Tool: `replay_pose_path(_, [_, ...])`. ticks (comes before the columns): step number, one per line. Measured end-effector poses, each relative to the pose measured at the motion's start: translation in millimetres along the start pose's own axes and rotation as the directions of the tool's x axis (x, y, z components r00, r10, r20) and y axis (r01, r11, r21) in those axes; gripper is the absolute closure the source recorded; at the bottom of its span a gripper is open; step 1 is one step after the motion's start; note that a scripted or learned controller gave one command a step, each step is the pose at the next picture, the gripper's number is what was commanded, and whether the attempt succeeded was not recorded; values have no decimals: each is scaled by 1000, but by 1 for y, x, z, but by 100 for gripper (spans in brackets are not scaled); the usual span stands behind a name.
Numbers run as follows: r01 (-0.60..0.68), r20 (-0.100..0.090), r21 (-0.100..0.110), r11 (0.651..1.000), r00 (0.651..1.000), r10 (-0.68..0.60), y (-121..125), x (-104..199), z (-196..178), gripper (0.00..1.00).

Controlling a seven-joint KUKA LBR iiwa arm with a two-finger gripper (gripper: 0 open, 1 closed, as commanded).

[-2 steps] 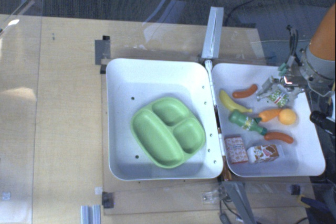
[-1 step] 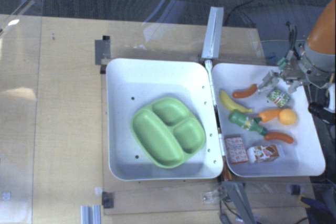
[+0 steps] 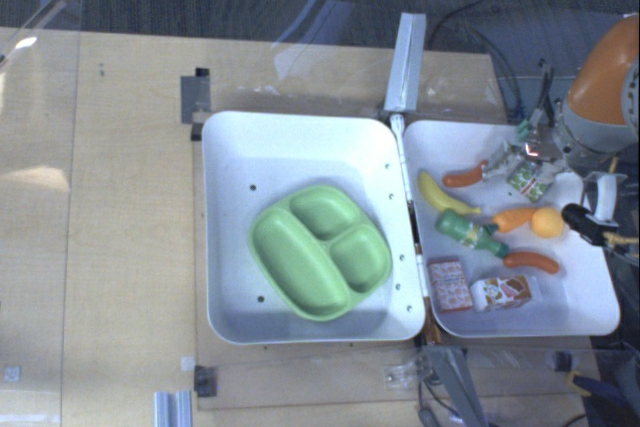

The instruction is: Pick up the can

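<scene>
The can [image 3: 527, 182], small with a green and white label, lies tilted near the back of the right bin [image 3: 600, 310]. My gripper [image 3: 528, 151] hangs right over the can's far end, reaching in from the right below the arm's orange band [image 3: 605, 75]. The gripper's metal parts overlap the top of the can, so the contact between them is hidden.
The right bin also holds a yellow banana [image 3: 443, 195], a red sausage [image 3: 462, 179], a green bottle [image 3: 470, 233], a carrot [image 3: 510, 218], an orange [image 3: 547, 223], a second sausage [image 3: 530, 262] and two small cartons [image 3: 505, 291]. A green divided plate [image 3: 320, 250] lies in the left bin.
</scene>
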State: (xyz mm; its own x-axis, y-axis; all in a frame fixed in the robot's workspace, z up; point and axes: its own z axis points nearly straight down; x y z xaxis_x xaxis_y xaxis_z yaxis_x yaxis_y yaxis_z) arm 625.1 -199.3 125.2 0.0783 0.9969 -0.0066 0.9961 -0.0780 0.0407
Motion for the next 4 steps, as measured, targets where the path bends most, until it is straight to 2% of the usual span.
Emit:
replay_pose_path(1, [3, 6, -6, 1000, 1000, -3, 2, -2, -12, 100])
replay_pose_path(2, [3, 6, -5, 1000, 1000, -3, 2, -2, -12, 0])
replay_pose_path(3, [109, -9, 31, 994, 994, -108, 40, 5, 39, 0])
replay_pose_path(4, [111, -9, 33, 993, 994, -111, -3, -6, 38, 0])
